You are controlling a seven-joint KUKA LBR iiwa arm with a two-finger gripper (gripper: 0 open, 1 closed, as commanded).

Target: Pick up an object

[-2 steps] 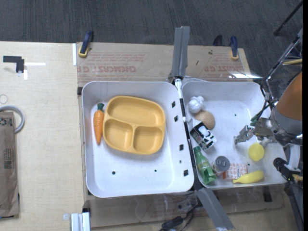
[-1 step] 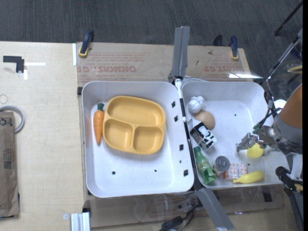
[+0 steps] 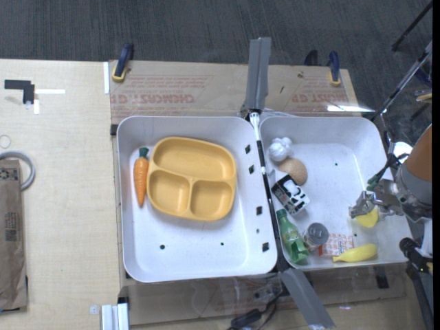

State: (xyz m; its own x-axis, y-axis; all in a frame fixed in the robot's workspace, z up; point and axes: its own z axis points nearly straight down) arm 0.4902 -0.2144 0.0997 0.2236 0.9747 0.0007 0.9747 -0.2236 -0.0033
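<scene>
Nearest camera, bottom edge of right shallow white bin (image 3: 344, 150): a yellow banana-shaped plastic toy (image 3: 356, 254) lies along the front wall, w/ a small flat red-and-white printed packet (image 3: 339, 242) just beside it on its left. Left of those, a round grey metal-lidded can (image 3: 316, 234), and a crumpled green foil bag (image 3: 290, 236) against the divider. Further up same bin: black-and-white printed box (image 3: 290, 194), tilted; brown egg-shaped object (image 3: 294, 170) touching it above; white crumpled ball (image 3: 280, 148) at top, near the divider.

Arm: grey KUKA arm w/ orange band (image 3: 418, 177) enters from right, over right side of right bin. Two-finger gripper (image 3: 364, 210) sits low near the bin's right wall. A small yellow rounded object (image 3: 368, 218) shows right at the gripper tips, touching or just under them. Cannot tell whether it is between the fingers, nor whether gripper is spread or closed; detail too small.

Left shallow white bin (image 3: 137, 253): a yellow three-compartment plastic tray (image 3: 192, 177) sits upper-centre, compartments bare. An orange plastic carrot w/ green top (image 3: 141, 175) lies just beside the tray's left edge, green end pointing away from camera.

Desk (image 3: 55, 115): light wood surface left of bins; brown paper bag (image 3: 10, 232) at left edge. Cardboard sheet (image 3: 185, 91) behind the bins, held by blue clamps (image 3: 124, 60).
</scene>
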